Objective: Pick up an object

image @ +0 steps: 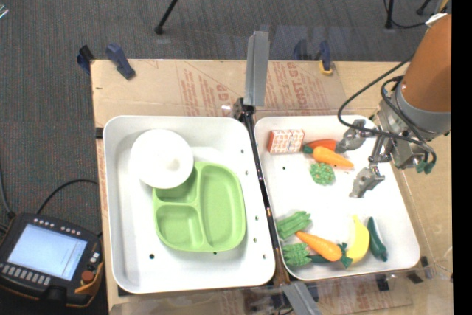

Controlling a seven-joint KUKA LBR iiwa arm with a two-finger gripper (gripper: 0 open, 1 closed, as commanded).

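Observation:
The right bin (383, 195) holds several toy foods. At its back lie a red and white box (286, 141), a carrot (330, 155) with a red piece behind it, and a small broccoli (321, 173). Along the front lie green beans (293, 223), a second carrot (318, 246), a banana (358, 240) and a dark green cucumber (377, 238). My gripper (360, 162) hangs over the right middle of this bin, open, with nothing between its fingers. One finger (352, 141) is just right of the back carrot, the other (366, 183) is over bare bin floor.
The left bin (118, 232) holds a white bowl (162, 158) that overlaps a green divided plate (203, 206). A grey upright post (256, 74) stands behind the seam between the bins. A teach pendant (48, 254) lies off the bench at the front left.

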